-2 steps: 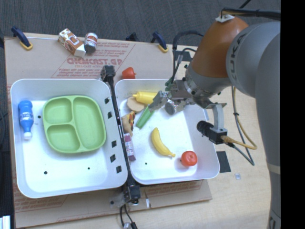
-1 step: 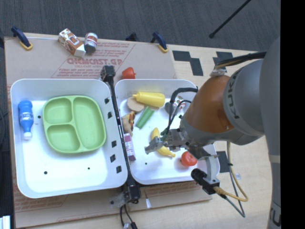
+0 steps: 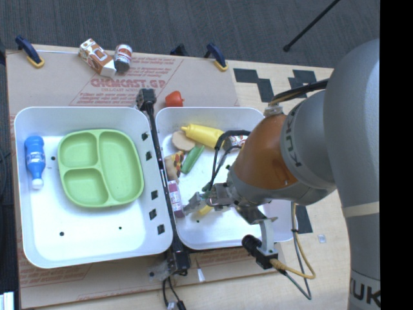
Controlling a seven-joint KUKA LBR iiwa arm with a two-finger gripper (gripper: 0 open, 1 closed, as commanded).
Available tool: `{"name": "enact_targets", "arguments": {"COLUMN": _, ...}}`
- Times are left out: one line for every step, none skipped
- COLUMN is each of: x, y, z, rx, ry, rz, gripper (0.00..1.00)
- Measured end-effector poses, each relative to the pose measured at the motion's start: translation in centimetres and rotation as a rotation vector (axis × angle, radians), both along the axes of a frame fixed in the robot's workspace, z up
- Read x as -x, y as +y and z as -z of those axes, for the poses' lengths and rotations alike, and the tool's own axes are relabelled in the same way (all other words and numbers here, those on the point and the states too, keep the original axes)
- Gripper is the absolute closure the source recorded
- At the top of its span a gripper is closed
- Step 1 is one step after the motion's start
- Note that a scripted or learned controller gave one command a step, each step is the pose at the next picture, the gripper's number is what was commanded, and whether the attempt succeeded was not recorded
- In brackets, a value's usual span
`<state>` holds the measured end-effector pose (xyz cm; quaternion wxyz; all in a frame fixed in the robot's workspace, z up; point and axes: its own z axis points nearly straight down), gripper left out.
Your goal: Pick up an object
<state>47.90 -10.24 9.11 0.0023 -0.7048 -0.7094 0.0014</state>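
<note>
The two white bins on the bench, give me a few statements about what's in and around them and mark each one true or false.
1. The green divided plate lies in the left bin. True.
2. The blue bottle lies in the right bin. False: it lies in the left bin, left of the plate.
3. The yellow mustard bottle lies in the right bin. True.
4. The small red object lies on the green plate. False: it sits on the cardboard behind the bins.
5. The gripper is over the right bin. True.
</note>
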Motion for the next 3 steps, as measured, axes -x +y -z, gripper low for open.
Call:
{"name": "enact_targets", "arguments": {"x": -0.1, "y": 0.0, "z": -1.0, "rx": 0.000, "ry": 0.000, "rz": -0.006, "gripper": 1.00}}
{"name": "enact_targets", "arguments": {"x": 0.2, "y": 4.3, "z": -13.0, "rx": 0.001, "ry": -0.006, "rz": 0.000, "gripper": 1.00}}
{"name": "enact_targets", "arguments": {"x": 0.2, "y": 10.8, "z": -13.2, "rx": 0.001, "ry": -0.005, "rz": -0.002, "gripper": 1.00}}
